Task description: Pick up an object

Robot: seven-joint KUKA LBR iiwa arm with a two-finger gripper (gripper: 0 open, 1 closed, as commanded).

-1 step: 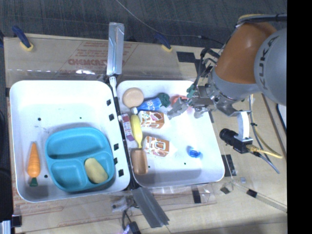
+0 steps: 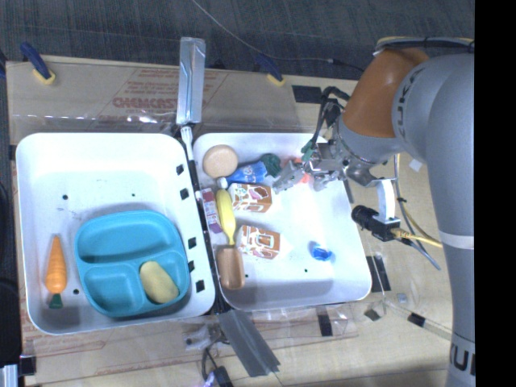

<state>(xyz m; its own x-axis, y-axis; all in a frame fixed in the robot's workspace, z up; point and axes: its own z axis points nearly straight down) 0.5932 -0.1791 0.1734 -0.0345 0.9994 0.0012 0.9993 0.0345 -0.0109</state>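
**Arm is hanging over the crowded back corner while the easy stuff is sitting out front**

Standing at the near side of the counter [image 2: 266, 83], I'm looking at the two bins first. In the left bin [image 2: 32, 176] a blue divided tray [image 2: 129, 260] is taking up most of the floor, with a yellowish potato-looking thing [image 2: 159, 281] sitting in one of its pockets and a carrot [image 2: 55, 266] lying just beside it, squeezed against the bin's outer wall. Not much room for anything to get in around those.

The right bin [image 2: 347, 264] is where the action is. Closest to me, a brown piece [image 2: 230, 266] and a banana [image 2: 225, 213] are lying in a line along the divider wall, so that edge is going to be awkward to come at. A small printed carton [image 2: 260, 243] is touching them, and a little blue item [image 2: 321, 253] is lying by itself with open white floor all round it. Honestly that looks like the easiest pick.

Further back there's another carton [image 2: 249, 197], a round tan ball-ish thing [image 2: 219, 161] and a blue-green toy [image 2: 260, 169], all bunched near the back wall.

The tool [image 2: 302, 173] is hovering over that back right part, just beside the toy. I can't tell how it's set, and I'm not seeing anything in it, so I'm guessing nothing's been picked yet.
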